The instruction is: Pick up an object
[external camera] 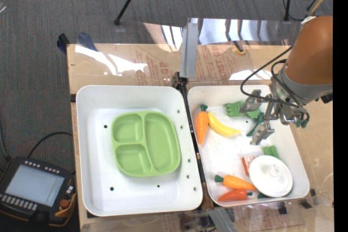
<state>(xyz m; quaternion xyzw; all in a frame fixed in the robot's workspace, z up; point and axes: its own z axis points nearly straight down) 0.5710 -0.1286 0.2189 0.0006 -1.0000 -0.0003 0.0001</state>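
Note:
My gripper (pixel 258 117) hangs over the upper middle of the right bin (pixel 302 167), its two fingers spread open with nothing between them. Just left of it lie a yellow banana (pixel 221 125) and an upright orange carrot (pixel 202 125). A green leafy toy (pixel 235 109) lies beside the upper finger. Below the gripper sits a round white lid (pixel 271 175), with a red-and-white item (pixel 248 162) at its left edge and a small green piece (pixel 270 150) above it. Two more carrots (pixel 235 182) lie at the bin's front.
The left bin (pixel 91 117) holds a green divided plate (pixel 145 144). A metal post (pixel 187 54) stands behind the seam between the bins. A teach pendant (pixel 35 187) lies at the lower left, off the bench.

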